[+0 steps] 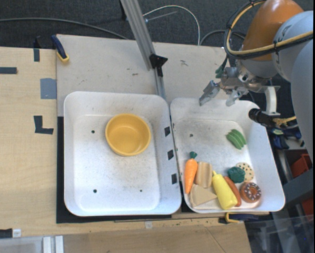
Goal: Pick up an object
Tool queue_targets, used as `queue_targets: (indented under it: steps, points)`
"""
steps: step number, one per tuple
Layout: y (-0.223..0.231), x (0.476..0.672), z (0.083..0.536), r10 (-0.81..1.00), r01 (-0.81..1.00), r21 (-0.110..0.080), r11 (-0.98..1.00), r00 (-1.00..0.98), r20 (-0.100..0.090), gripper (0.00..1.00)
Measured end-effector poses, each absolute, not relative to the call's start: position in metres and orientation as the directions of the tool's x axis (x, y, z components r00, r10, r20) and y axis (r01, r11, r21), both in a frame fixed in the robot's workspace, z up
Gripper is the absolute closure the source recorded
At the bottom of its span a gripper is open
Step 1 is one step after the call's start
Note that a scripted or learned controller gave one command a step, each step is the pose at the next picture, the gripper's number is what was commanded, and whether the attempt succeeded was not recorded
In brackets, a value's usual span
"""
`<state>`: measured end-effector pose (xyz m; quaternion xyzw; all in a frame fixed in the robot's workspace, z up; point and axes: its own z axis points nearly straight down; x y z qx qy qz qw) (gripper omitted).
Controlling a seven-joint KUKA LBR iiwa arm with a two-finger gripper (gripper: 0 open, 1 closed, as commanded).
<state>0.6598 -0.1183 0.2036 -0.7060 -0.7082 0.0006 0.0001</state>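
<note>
We see the gripper (219,96) hang wide open and holding nothing above the far edge of the right bin (263,141) — poised, we judge, to choose among toy foods crowded in its near corner, a carrot (190,174) among them.

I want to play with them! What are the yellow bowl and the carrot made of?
The yellow bowl looks like smooth, matte plastic: even colour, thick rounded rim. The carrot seems a plastic toy too, uniformly orange with a moulded green top, though rubber is possible.
</note>
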Motion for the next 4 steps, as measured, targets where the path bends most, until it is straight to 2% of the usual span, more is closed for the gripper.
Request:
queue_targets:
  steps: [1,3,4]
  points:
    - [-0.118,0.660,0.204,1.000,1.000,-0.001,0.003,-0.003,-0.001,0.00]
    - [-0.137,0.651,0.098,1.000,1.000,-0.007,0.001,-0.001,-0.001,0.00]
    - [-0.136,0.650,0.088,1.000,1.000,-0.004,0.002,-0.002,-0.002,0.00]
